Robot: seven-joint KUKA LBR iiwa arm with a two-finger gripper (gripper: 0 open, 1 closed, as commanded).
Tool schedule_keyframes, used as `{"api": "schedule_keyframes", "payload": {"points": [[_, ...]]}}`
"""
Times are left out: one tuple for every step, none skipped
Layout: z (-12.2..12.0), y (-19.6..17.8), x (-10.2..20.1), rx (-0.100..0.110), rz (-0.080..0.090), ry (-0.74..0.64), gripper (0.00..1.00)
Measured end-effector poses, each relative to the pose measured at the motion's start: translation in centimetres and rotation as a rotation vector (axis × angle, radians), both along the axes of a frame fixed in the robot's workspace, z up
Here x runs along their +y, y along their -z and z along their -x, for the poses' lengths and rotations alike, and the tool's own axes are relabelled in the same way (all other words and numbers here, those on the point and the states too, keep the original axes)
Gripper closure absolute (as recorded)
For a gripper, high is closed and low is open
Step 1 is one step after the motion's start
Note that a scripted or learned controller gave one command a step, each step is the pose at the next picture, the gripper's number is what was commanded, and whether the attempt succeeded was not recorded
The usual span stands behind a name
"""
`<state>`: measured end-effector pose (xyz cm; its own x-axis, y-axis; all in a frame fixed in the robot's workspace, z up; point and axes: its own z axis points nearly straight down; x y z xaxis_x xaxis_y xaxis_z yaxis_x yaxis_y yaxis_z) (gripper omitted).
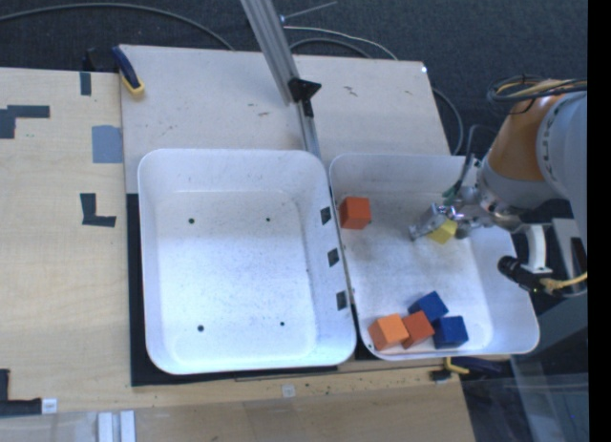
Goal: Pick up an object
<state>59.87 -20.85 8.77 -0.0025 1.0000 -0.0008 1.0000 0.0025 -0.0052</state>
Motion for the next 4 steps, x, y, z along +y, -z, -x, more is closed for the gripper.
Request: {"api": "schedule_keyframes", "payload": {"points": [[-0.1, -1.3, 0.0, -0.002, 0.001, -0.001, 1.0], [-0.1, -0.8, 7.1, -0.013, 0.002, -0.003, 1.0], [-2.7, -10.9, 15.2, -0.012, -0.003, -0.006, 1.0], [-8.1, -10.4, 20.9, -0.006, -0.003, -0.006, 1.0]]}}
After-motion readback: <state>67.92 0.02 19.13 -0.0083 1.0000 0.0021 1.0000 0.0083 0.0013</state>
